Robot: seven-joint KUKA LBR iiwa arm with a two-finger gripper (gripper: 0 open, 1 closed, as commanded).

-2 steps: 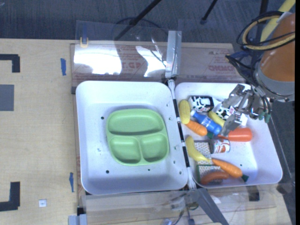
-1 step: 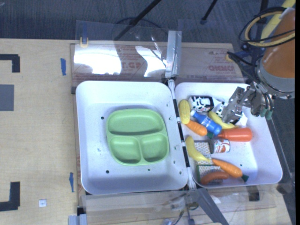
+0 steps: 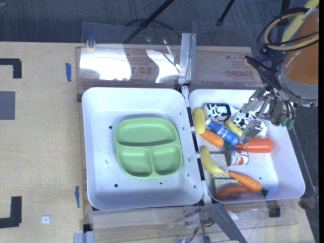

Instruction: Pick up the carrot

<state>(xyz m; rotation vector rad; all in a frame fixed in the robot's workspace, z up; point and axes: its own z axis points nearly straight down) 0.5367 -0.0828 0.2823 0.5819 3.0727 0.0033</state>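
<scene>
Carrot (image 3: pixel 244 180): orange, tapered, green stub at its 4 o'clock end; lies flat at 6 o'clock in the right bin (image 3: pixel 291 184), above a red sausage (image 3: pixel 231 191). Two bins; the left bin (image 3: pixel 96 110) bears one green tray (image 3: pixel 149 146). Two bananas (image 3: pixel 212 163), one blue bottle (image 3: pixel 223 132). Pincer (image 3: pixel 253 119) hangs at 1 o'clock of the right bin; spread or pressed together, cannot tell.

arm reaches in from the right — jaws (image 3: pixel 251 127) pointing down-left.
</scene>
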